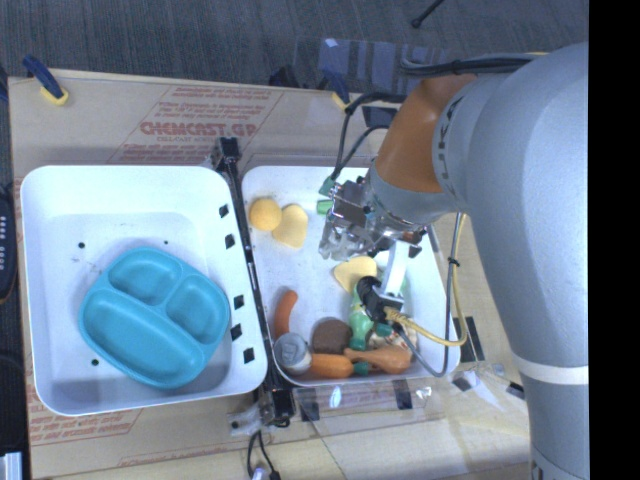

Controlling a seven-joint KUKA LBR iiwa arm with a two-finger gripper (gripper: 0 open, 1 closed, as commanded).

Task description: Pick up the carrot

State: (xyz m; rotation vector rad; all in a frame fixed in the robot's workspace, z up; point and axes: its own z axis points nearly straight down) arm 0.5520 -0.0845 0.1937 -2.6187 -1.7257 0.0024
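Our tool [342, 236] over the right bin [300, 180], grip state unclear to us, carrot [330, 366] well apart below.

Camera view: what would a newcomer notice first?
The big grey arm with its orange band fills the right side, reaching over the right bin. Next, the blue divided plate lying alone in the left bin. Then the heap of toy food at the right bin's near end, the carrot lying among it, with a yellow piece apart near the far wall.
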